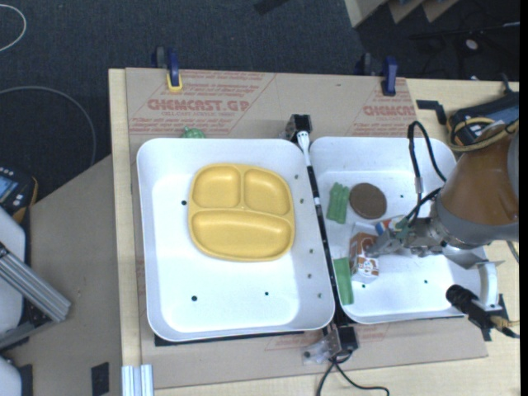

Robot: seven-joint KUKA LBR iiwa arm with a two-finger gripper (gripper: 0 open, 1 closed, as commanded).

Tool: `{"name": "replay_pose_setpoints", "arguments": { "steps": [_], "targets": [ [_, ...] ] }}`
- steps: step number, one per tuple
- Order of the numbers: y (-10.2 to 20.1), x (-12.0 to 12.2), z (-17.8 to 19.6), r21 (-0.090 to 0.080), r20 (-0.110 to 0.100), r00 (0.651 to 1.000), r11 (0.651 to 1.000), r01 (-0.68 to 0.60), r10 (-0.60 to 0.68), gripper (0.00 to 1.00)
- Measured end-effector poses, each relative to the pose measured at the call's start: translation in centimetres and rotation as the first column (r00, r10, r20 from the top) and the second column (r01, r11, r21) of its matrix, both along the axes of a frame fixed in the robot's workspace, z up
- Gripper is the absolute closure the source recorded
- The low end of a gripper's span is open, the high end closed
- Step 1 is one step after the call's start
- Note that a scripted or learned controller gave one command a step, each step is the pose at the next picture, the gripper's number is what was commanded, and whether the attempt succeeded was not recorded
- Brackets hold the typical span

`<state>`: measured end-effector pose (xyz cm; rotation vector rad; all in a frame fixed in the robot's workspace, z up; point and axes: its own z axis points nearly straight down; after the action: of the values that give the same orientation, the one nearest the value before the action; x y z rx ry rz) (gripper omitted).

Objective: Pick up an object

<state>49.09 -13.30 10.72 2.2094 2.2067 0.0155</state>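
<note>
The right bin [412, 297] holds a round brown disc [367, 200], a green block [338, 203] to its left, a brown and red packet [364, 256] and a second green piece [344, 287] by the bin's left wall. My gripper [393, 236] is low in the right bin, just right of the packet and below the disc. It looks close to the packet's upper right corner, but whether it touches is unclear. The orange wrist band [487, 192] rises behind it.
A yellow divided plate [242, 211] lies in the left bin [165, 254]. Black cables [417, 163] run over the right bin's far side. Blue clamps [172, 63] hold the cardboard sheet at the bench's far edge.
</note>
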Motion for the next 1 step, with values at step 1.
{"name": "replay_pose_setpoints", "arguments": {
  "steps": [1],
  "targets": [
    [-3.64, 6.7, -0.84, 0.023, -0.014, 1.0, 1.0, -0.008, 0.009, 0.0]
  ]
}}
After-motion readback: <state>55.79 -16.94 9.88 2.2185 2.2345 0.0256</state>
